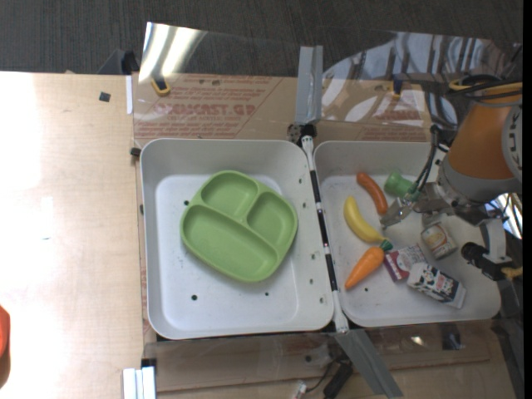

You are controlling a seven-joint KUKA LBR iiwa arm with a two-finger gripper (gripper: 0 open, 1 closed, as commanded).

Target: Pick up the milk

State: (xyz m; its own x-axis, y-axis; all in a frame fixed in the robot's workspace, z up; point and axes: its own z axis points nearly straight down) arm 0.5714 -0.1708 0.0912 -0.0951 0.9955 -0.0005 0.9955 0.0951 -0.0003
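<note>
The milk is a small white carton with black patches, lying on its side near the front right of the right bin. My gripper hangs over the middle of that bin, above and to the left of the milk and well apart from it. It sits close to the banana and just below a green item. Nothing shows in its grasp.
The right bin also holds an orange-red sausage-like piece, a carrot, a small red-and-white pack touching the milk's left end, and a tin. In the left bin lies a green divided plate.
</note>
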